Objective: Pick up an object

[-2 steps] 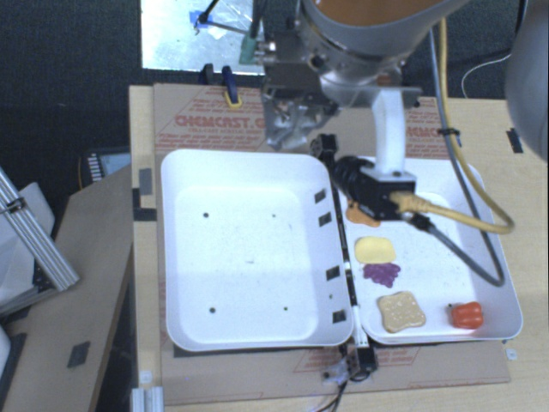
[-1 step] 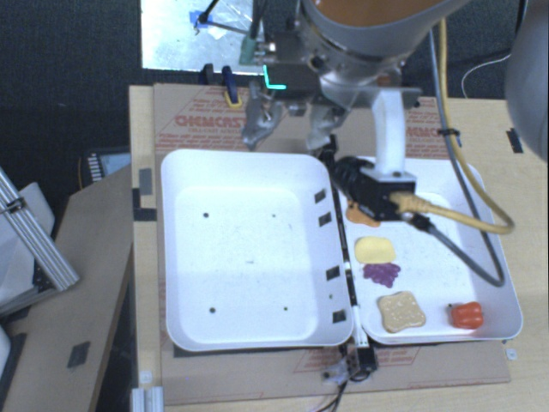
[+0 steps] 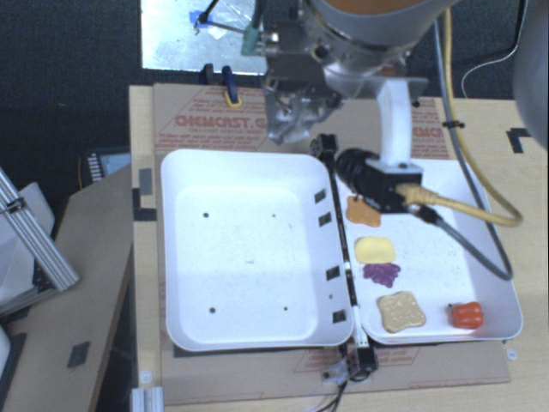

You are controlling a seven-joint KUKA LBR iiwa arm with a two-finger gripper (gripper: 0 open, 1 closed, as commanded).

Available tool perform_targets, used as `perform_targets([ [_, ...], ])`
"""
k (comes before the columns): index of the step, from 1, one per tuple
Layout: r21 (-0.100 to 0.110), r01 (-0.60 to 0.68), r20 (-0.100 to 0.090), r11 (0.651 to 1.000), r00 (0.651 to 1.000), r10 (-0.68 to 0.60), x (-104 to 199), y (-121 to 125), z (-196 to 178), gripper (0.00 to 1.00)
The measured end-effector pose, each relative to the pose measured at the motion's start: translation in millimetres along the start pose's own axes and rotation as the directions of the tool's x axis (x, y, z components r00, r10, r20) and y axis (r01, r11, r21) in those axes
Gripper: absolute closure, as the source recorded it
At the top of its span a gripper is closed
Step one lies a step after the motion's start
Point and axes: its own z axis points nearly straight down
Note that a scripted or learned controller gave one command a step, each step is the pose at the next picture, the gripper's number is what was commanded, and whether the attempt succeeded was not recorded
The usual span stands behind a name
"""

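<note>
1. Lying in the right bin (image 3: 506, 316) are five small toy foods: an orange piece (image 3: 364, 212), yellow piece (image 3: 375, 250), purple grapes (image 3: 382, 273), bread slice (image 3: 401, 311) and red pepper (image 3: 466, 315).
2. All are judged light and rigid; the chunky pepper is best taken across its sides.
3. The gripper (image 3: 296, 123) is seen at the far edge; whether it is apart or together cannot be told.

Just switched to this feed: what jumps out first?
The big grey-and-orange arm fills the top, its tool hanging over the left bin's far edge. In the right bin lie small toy foods: an orange piece, a yellow one, purple grapes, toast, a red pepper.
</note>
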Motion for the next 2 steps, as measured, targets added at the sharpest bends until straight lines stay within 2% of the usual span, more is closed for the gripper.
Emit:
perform_targets([
  [1,0.005,-0.01,0.006,1.0,1.0,0.01,-1.3,28.1,24.9,1.0],
  [2,0.002,-0.011,0.006,1.0,1.0,0.011,-2.8,108.4,24.9,1.0],
])
